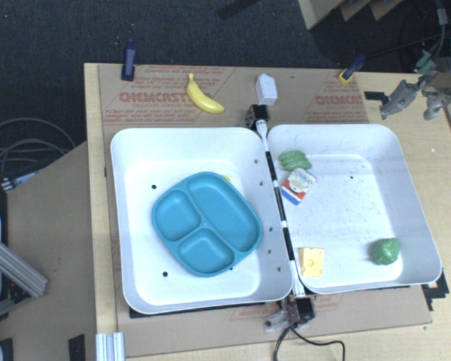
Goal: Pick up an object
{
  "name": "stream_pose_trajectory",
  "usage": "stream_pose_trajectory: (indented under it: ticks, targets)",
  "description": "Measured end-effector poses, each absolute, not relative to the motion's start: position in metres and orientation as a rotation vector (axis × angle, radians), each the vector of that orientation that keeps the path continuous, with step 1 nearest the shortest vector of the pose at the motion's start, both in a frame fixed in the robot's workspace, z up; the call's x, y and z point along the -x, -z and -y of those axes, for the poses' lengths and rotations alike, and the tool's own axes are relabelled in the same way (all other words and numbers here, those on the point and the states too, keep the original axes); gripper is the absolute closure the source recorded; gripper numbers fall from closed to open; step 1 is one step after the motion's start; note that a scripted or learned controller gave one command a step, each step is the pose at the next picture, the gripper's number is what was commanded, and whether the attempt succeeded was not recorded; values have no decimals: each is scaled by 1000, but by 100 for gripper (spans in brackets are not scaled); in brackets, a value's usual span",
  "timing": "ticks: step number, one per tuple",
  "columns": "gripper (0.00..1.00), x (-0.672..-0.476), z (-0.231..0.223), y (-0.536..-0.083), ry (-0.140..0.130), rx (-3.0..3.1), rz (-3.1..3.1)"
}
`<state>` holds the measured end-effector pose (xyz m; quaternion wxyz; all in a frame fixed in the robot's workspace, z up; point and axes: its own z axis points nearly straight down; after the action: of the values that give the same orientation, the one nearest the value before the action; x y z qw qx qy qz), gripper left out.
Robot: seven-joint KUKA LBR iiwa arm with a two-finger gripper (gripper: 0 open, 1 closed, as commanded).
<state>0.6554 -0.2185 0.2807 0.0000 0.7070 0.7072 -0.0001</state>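
Observation:
The right bin [406, 164] holds a flat green piece [294, 159] at its far left, with a white packet marked red and blue [297, 184] just in front of it. A yellow holed block [313, 262] lies at the near left, and a green lump [385, 251] at the near right. In the left bin [128, 171] lies a blue divided plate [205, 222]. My gripper [413, 104] hovers beyond the right bin's far right corner, over the bench. Its fingers stand apart and hold nothing.
A yellow banana [203, 96] and a small white block [266, 89] lie on the bench behind the bins. Blue clips [128, 60] sit on the bench's far edge. A dark seam [274, 194] runs between the two bins. Cables trail on the floor at left.

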Motion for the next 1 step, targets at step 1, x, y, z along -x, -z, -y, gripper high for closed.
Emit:
stream_pose_trajectory:
  ticks: [1]
  targets:
    - [0,-666,220,-103,-1,-2226,-2232]
